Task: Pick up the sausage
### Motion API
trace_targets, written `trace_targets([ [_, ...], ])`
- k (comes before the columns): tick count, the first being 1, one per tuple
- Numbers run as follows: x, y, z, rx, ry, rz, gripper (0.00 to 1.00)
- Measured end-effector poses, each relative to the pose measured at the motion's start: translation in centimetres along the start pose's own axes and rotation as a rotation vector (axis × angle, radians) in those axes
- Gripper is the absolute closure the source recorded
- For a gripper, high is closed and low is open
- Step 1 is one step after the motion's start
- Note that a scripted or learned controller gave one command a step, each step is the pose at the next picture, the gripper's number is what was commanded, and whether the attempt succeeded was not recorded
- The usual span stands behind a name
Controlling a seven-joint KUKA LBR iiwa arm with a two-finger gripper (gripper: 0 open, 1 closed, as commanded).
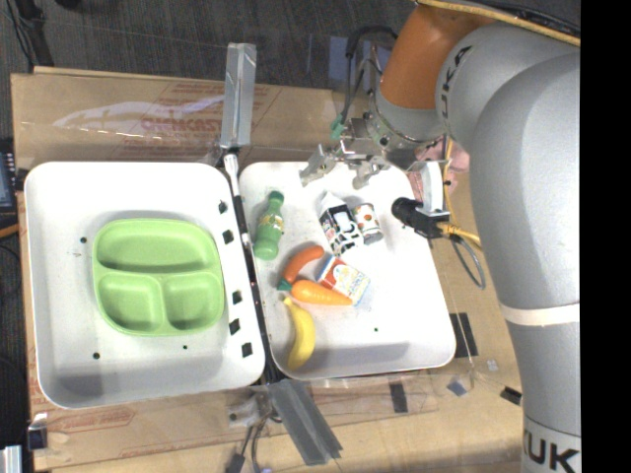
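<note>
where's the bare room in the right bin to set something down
In the right bin, bare floor lies along its right side, beyond the small carton, and near the front rim right of the banana. The middle is crowded: sausage, carrot, green bottle.

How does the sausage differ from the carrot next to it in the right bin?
The sausage is plain reddish-orange and blunt-ended; the carrot is brighter orange, tapers to a point and has a green end. The sausage lies slanted, its upper end toward the black-and-white carton; the carrot lies nearly level, just below it, against the small box. Both are similar in length and lie flat on the floor of the right bin.
</note>
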State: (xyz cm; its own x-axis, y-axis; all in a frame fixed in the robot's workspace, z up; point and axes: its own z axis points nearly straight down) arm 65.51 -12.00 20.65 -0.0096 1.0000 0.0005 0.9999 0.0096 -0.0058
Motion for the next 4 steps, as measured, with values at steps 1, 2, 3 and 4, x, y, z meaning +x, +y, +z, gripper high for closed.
trace_targets([
  [1,-0.1,-4.5,11.6,-0.002,-0.002,-0.121,0.00],
  [2,1.2,-6.3,11.0,-0.015,-0.014,-0.027,0.00],
  [3,0.9,-7.7,11.0,-0.017,-0.010,-0.080,0.00],
  [4,1.1,-7.7,10.2,-0.010,-0.006,-0.089,1.00],
])
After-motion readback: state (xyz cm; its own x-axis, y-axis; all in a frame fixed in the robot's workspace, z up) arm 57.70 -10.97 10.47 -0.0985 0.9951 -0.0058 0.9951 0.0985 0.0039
